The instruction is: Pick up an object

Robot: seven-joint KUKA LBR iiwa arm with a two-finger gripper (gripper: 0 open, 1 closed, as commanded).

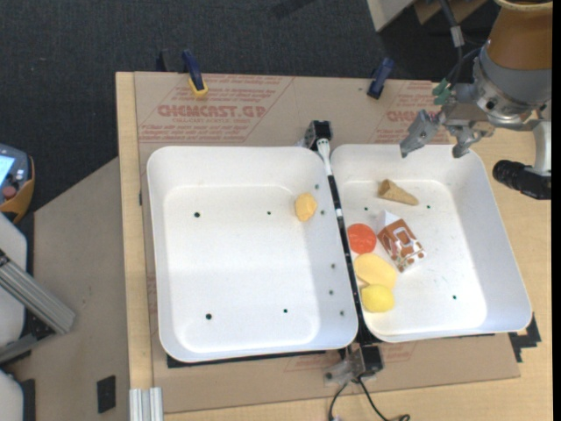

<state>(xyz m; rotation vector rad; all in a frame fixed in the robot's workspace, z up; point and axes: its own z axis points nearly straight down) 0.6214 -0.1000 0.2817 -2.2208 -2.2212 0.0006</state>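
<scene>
Reaching in from the right, the arm (517, 33) hangs its claw (436, 139) over the far edge of the right bin (491, 235), fingers spread apart and grasping nothing. Below it, a tan wedge (397, 193) lies near that bin's far edge, with a red ball (361, 238) against the left wall.

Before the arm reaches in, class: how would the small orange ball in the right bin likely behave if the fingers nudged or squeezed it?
The orange ball looks round and smooth, so it would probably roll when nudged. It lies against the yellow lumps and the bin's inner wall, which may stop it. Its curved sides could slip from the open fingers unless squeezed across the middle.
</scene>
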